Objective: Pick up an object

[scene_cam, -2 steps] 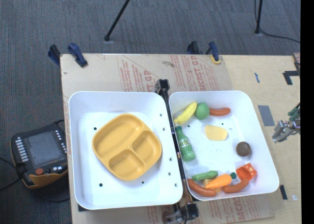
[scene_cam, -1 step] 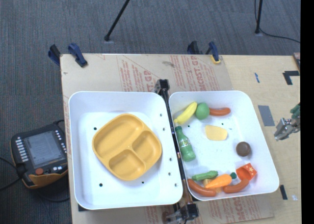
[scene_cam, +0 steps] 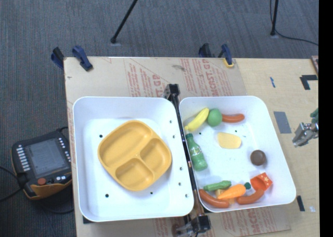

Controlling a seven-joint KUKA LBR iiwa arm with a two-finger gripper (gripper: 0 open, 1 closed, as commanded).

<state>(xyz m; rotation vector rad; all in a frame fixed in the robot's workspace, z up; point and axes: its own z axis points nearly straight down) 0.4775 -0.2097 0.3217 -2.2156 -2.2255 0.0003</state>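
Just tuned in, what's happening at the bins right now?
Nothing is picked yet. The gripper sits off to the right of the right bin, over the bench and not over any item. That bin holds toy food: a banana, a green bottle, a carrot, a brown ball and a few more pieces, all lying loose. The left bin holds a yellow divided plate.

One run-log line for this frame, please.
phase: pre-approach | gripper: right of right bin, over bench | holding: nothing visible | left bin: yellow tray
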